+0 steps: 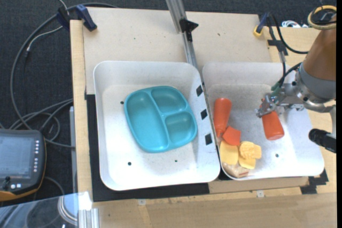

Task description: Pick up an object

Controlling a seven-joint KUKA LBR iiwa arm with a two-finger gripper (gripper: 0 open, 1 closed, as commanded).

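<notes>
My gripper [268,106] hangs over the right bin [299,75], reaching in from the right below the arm's orange band. Directly under its tip lies an orange-red cylinder [273,126]; its upper end touches or sits just below the gripper, and I cannot make out whether it is gripped. A longer orange cylinder [222,112] lies along the bin's left wall. In front of it rest a red-orange block [232,136], a yellow wedge [229,154] and a crinkled yellow piece [250,150].
The left bin [107,157] holds a teal divided plate [160,117]. A metal rail [179,2] runs from the top of the view down to the divide between the bins. Cables and a pendant [18,163] lie off the bench at left.
</notes>
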